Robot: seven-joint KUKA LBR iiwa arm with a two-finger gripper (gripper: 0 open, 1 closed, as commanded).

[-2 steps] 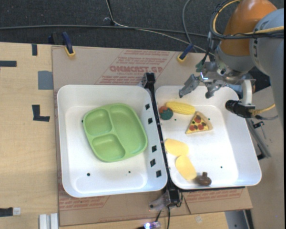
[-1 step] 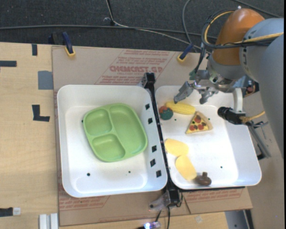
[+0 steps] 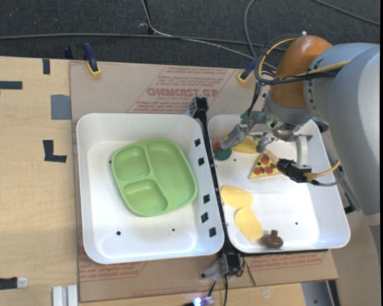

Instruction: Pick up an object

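Observation:
My gripper (image 3: 250, 140) hangs low over the back left part of the right bin (image 3: 306, 222). Its fingers stand apart, and it is open, with nothing clearly held. Just beneath it lies a yellow piece (image 3: 246, 148). A small green and red object (image 3: 222, 151) rests to its left against the divider. A toy pizza slice (image 3: 265, 166) lies just in front of the gripper. Nearer the front are two yellow pieces (image 3: 236, 197) (image 3: 247, 224) and a small brown object (image 3: 272, 239).
The left bin (image 3: 96, 222) holds a green divided plate (image 3: 154, 176). A black divider (image 3: 207, 171) runs between the bins. The grey arm (image 3: 345, 94) with its orange band (image 3: 300, 59) and cables covers the right bin's back right corner.

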